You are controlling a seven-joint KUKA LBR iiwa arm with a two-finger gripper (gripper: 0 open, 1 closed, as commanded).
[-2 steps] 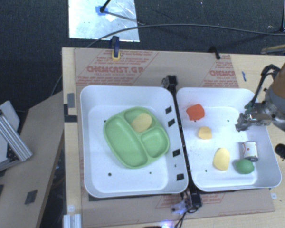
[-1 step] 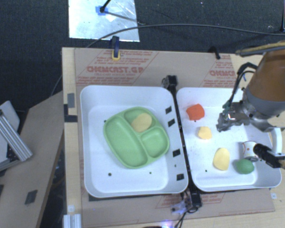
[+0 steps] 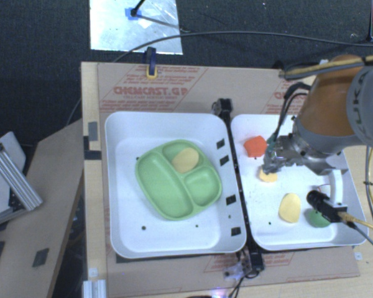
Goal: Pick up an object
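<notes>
A green divided plate [image 3: 174, 188] is sitting in the left bin [image 3: 121, 166], carrying a yellow piece [image 3: 186, 159]. In the right bin [image 3: 248, 222], the gripper [image 3: 272, 164] is hovering over a small yellow object [image 3: 268, 176]; finger state unclear. Nudging the neighbouring orange block [image 3: 256, 146] or slipping off seems likely.

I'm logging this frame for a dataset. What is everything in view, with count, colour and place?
bins: two, white, side by side on the bench
plate: one, green, divided, in the left bin
yellow piece: one, in the plate's top compartment
orange piece: one, right bin, upper left
pale yellow piece: one, right bin, just under the claw
yellow lump: one, right bin, lower middle
green piece: one, right bin, lower right
clamp: one, blue and yellow, bench's far edge
arm: one, grey and orange, from the right
claw: one, over the right bin
</notes>
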